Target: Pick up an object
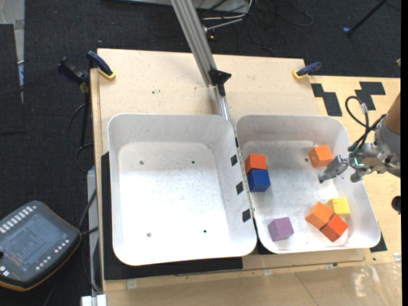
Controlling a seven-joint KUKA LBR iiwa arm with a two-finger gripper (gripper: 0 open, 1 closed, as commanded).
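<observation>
Right bin [290, 127] — orange cube [320, 155] beside claw [336, 169]

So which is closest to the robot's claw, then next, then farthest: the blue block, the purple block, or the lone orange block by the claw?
From the gripper in the right bin:
1. Lone orange block, right beside it, toward the bin's back.
2. Purple block, near the front edge.
3. Blue block, by the divider, on the far side.

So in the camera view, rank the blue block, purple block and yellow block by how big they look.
1. Blue block and purple block: they look about alike, so I won't rank them.
2. Yellow block: looks smallest, though the orange block beside it may be hiding part of it.
</observation>
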